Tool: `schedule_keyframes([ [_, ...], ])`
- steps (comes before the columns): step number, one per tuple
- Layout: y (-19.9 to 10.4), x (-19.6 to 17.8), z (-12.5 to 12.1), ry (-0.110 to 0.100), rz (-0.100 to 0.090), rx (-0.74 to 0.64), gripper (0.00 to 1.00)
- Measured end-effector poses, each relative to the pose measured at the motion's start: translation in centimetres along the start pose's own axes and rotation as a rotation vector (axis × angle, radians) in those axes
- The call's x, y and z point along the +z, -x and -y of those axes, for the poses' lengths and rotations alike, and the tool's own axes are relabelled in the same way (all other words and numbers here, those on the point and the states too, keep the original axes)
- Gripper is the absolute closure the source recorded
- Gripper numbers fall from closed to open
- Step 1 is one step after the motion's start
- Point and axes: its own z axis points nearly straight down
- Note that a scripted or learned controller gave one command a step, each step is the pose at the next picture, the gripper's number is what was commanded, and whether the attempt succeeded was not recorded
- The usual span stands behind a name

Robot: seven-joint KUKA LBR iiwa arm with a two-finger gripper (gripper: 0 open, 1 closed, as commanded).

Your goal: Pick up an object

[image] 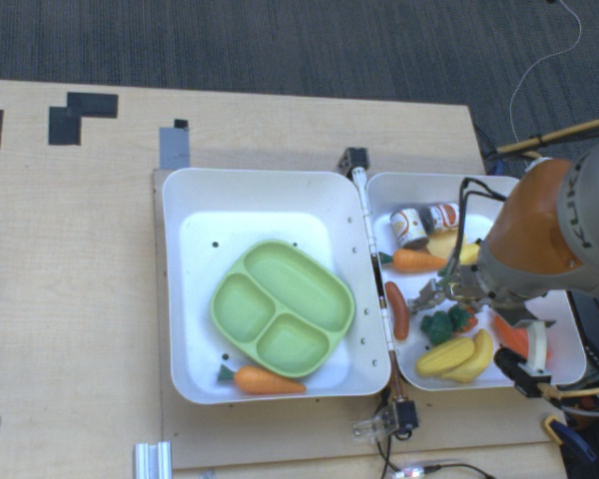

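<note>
My gripper (441,294) reaches low into the right bin (412,371) from the right, under the orange wrist band. It hovers over a dark green broccoli piece (442,324). Around it lie a small orange carrot (415,261), a red sausage (396,309), two yellow bananas (459,356), a tin can (411,226) and a yellow piece (445,244). The arm hides part of the bin.
The left bin (185,267) holds a green three-compartment plate (280,307) and a carrot (268,381) at its front edge. The metal divider (372,267) runs between the two bins. A red piece (512,335) lies by the arm at the right.
</note>
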Motion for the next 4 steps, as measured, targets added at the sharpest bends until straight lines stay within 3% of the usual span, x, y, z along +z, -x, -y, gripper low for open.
schedule_keyframes([
  [1, 0.0, -1.2, -0.2, 0.006, 0.001, -0.001, 1.0],
  [2, -5.9, -9.7, -2.0, -0.006, -0.003, -0.004, 1.0],
  [3, 2.8, -5.5, -3.2, -0.01, 0.0, -0.001, 1.0],
  [4, 9.5, -5.1, -12.0, -0.006, 0.0, -0.004, 1.0],
])
